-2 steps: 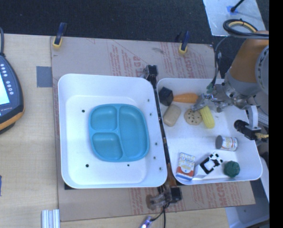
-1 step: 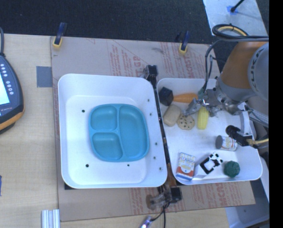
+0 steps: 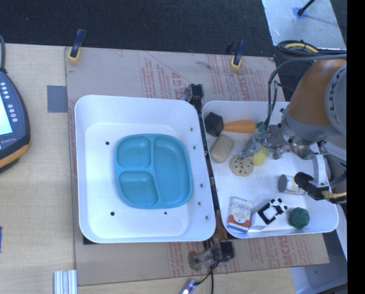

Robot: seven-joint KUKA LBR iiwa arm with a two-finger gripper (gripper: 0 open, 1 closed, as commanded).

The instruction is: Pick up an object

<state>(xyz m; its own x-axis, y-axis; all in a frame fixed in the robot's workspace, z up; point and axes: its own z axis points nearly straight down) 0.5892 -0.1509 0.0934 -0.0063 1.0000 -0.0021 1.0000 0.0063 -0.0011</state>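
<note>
Wooden bench (image 3: 35, 188) is covered w/ cardboard sheet (image 3: 139, 72), on which two white bins are set side by side. Left bin (image 3: 90, 164) holds a blue divided plate (image 3: 153, 170). Right bin (image 3: 320, 222) holds a black block (image 3: 214, 124), orange carrot (image 3: 239, 127), tan lump (image 3: 221, 147), cookie (image 3: 241, 165), yellow item (image 3: 259, 156), small carton (image 3: 239, 213), black-white piece (image 3: 272, 211) & green ball (image 3: 299, 217). Gripper (image 3: 265, 143) is seen low over bin's upper middle, near carrot & yellow item; whether open or closed can't be told, and nothing is seen gripped. Pendant (image 3: 2, 118) lies at far left.

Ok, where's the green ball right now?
The green ball lies in the right bin's near right corner, just right of the black-and-white block.
</note>
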